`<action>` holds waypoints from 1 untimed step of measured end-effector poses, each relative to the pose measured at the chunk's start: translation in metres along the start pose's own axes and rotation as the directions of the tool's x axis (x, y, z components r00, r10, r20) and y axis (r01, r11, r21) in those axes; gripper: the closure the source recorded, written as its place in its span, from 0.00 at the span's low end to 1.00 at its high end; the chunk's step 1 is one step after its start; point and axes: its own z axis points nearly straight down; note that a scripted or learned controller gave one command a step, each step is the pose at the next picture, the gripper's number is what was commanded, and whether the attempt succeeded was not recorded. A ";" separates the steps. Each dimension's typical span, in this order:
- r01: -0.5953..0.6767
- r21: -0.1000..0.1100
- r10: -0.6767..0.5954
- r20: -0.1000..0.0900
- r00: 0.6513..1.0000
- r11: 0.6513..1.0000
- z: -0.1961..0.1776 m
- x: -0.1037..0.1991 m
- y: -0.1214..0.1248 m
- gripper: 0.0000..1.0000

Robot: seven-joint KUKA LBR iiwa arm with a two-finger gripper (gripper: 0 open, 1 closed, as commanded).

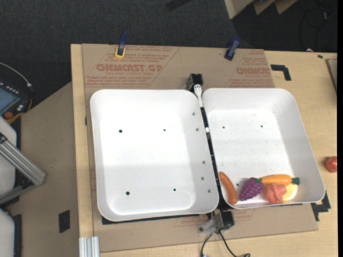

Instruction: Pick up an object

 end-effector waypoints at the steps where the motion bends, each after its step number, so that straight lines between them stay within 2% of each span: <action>1: 0.000 0.000 0.000 0.000 1.000 1.000 0.000 0.000 0.000 1.00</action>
